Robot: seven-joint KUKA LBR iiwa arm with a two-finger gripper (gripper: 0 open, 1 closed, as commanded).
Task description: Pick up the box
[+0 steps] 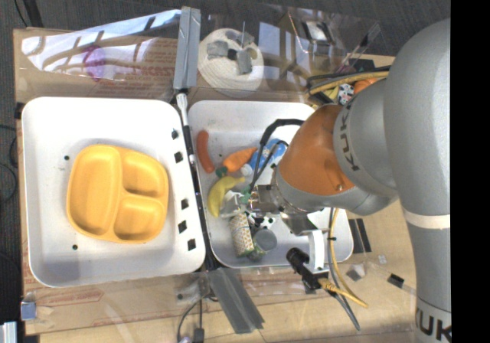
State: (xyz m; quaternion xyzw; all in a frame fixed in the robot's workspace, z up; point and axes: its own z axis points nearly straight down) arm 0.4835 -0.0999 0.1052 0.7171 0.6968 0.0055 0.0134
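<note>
Here the gripper [256, 215] hung low over the right bin [222, 115], toward its near edge, with the grey arm [398, 135] and its orange band [318, 158] covering most of that bin's right half. Whether the jaws stood apart or together could not be told; the wrist hid them. A tall patterned box [242, 234] stood or leaned just below the gripper near the bin's front-left corner, close to touching it, and I took it for the task's thing, though its shape was not fully clear. Around it lay a banana [220, 194], a carrot [239, 158], a red sausage-shaped piece [204, 151], a blue item [274, 153] and a dark round lid-like object [266, 241]. The left bin [46, 257] carried a yellow divided tray [117, 193] at its middle. Risks as judged: the clutter was tight, so a closing grasp might catch the banana or the round object instead; the box, if leaning, might tip toward the front wall under a glancing finger; a narrow hold could slip on lift.
</note>
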